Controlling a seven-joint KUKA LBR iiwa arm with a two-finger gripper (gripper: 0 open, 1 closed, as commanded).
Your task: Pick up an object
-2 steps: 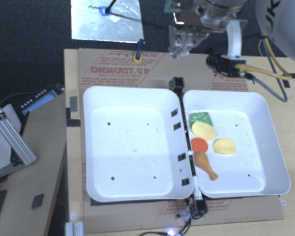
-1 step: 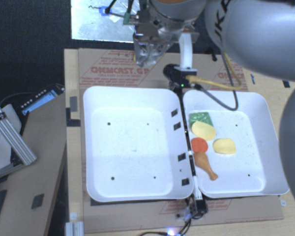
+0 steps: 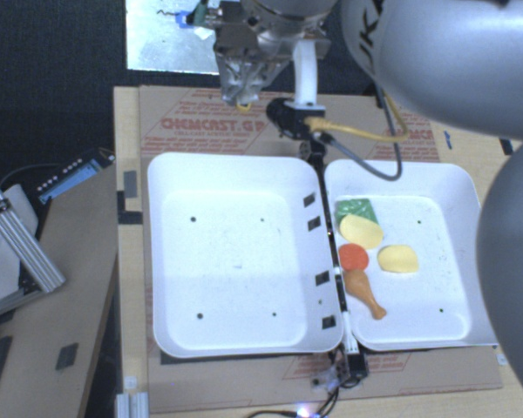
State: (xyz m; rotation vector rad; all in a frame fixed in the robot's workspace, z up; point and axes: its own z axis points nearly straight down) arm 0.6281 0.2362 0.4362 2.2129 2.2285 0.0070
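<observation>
Several toy foods lie in the right bin (image 3: 436, 320), near its left wall: a green piece (image 3: 356, 207), a pale yellow piece (image 3: 363, 231), a red-orange round piece (image 3: 354, 256), a yellow lump (image 3: 398, 259) and an orange drumstick (image 3: 365, 291). My gripper (image 3: 242, 92) hangs high above the cardboard behind the left bin (image 3: 235, 259), far from the foods. Something small and yellowish shows at its tips, too small to identify.
The grey arm fills the upper right and overhangs the right bin's far side. A yellow cable (image 3: 357, 133) and a black fitting (image 3: 289, 116) sit behind the bins. Black clips (image 3: 318, 225) line the seam between the bins. A metal rail (image 3: 13, 233) stands at left.
</observation>
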